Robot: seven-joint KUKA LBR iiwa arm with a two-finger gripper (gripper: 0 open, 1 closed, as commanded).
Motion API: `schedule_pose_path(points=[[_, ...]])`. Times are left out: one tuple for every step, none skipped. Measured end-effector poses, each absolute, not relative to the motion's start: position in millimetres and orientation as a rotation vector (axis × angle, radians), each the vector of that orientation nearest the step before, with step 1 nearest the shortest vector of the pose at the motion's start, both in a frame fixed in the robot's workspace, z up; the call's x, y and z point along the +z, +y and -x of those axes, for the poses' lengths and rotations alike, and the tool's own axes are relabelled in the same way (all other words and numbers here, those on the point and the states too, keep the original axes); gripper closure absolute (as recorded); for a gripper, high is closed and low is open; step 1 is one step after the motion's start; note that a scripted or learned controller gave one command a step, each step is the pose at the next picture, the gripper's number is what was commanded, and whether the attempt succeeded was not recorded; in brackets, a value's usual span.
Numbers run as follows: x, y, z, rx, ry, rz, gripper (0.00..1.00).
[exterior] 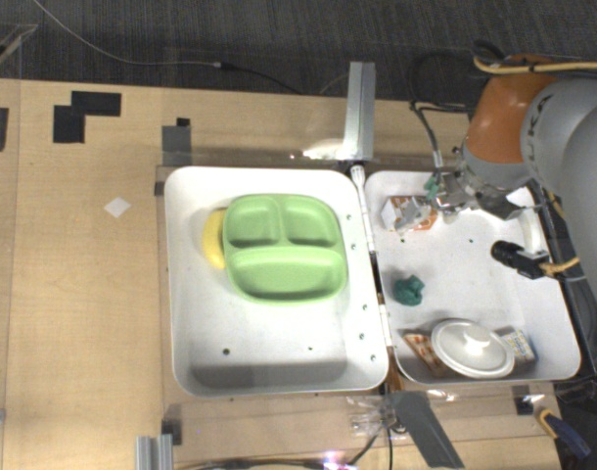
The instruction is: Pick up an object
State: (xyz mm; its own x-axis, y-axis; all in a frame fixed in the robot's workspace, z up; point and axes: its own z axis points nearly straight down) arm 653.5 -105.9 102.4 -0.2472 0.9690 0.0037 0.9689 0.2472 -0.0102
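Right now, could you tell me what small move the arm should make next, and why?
Probably a short descent straight down: the pincer hovers at the right bin's far edge, just above a small crumpled wrapper. The teal object and white bowl lie nearer the camera, farther from it.

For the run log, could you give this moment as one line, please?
gripper low over foil packet, right bin | no grasp seen | green tray left bin

Open floor mid right bin (pixel 475 272) between teal object (pixel 408 290) and white bowl (pixel 472 349)
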Motion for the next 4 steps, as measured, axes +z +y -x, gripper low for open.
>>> schedule_pose_path(points=[[91, -119, -630.0, -0.001, -2.518, 1.878, 0.00], [88, -101, -662.2, 0.035, -2.646, 1.652, 0.00], [149, -122, -669.9, -0.001, -2.583, 1.791, 0.00], [193, -121, -611.4, -0.001, -2.523, 1.871, 0.00]])
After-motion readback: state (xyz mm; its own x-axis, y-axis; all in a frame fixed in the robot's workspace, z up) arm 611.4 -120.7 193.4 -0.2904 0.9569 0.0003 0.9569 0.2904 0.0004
